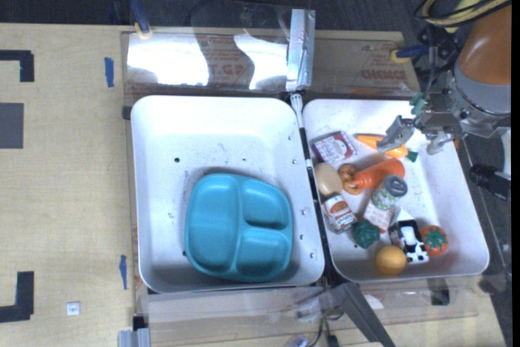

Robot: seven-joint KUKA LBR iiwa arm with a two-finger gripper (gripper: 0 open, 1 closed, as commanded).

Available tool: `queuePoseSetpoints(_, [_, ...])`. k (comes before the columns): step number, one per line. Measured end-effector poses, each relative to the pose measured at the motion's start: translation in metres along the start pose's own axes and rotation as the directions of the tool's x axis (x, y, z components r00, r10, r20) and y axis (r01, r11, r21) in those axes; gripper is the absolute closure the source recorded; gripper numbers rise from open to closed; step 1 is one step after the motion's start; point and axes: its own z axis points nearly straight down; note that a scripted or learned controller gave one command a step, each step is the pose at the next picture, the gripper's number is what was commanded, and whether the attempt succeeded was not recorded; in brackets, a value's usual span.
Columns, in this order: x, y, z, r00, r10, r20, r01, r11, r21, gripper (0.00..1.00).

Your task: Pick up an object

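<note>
Gripper [417, 136] hovering at 1 o'clock of right bin [475, 211], fingers spread wide, holding nothing; one orange carrot [379, 173] lying just below; one teal tray [240, 226] sitting in left bin [162, 142].

We see a turquoise divided tray [240, 227] in the white left bin [154, 134]. The white right bin [471, 215] holds an orange carrot [375, 173], a yellow-orange ball [391, 258], a black-and-white toy [412, 241] and a red-and-white packet [334, 148]. The surface [61, 175] is pale tan.
</note>
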Motion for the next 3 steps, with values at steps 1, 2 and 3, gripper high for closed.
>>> queuePoseSetpoints(1, [-0.079,0.043,0.091,0.997,-0.076,0.0,0.076,0.997,0.004,0.0])
queuePoseSetpoints(2, [-0.096,0.09,0.143,0.998,0.059,0.0,-0.059,0.998,-0.01,0.0])
queuePoseSetpoints(3, [-0.07,0.076,0.171,0.998,0.066,0.002,-0.066,0.998,-0.009,0.0])
